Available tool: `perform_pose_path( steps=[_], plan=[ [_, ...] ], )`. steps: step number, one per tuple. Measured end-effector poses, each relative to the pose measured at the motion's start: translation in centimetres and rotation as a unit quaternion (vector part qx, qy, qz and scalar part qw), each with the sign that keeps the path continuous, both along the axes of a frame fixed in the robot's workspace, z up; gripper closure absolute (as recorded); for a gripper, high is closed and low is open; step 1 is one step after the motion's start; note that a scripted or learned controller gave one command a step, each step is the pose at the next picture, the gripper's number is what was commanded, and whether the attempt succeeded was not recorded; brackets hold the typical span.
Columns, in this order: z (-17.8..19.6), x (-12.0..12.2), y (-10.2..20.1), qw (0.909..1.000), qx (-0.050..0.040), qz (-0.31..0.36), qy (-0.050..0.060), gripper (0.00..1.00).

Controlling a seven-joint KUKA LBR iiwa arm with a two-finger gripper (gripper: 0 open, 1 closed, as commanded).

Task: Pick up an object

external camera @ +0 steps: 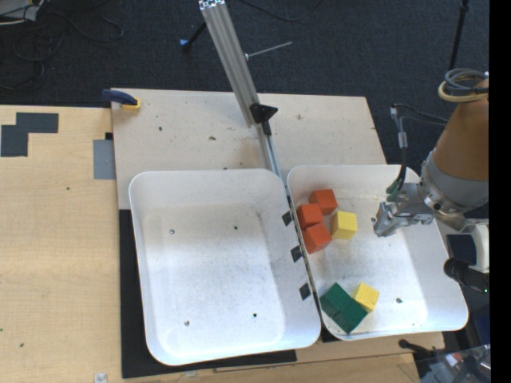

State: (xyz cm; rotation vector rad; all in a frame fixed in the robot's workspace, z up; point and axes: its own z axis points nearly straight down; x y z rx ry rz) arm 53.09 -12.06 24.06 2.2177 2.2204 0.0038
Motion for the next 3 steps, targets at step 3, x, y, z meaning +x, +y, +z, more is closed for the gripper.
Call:
perform_pose_path(
  steps=[3],
  plan=[
    [2.5,3.9,9.6,1.0000,0.0006,0.001,0.003,1.00]
  ],
)
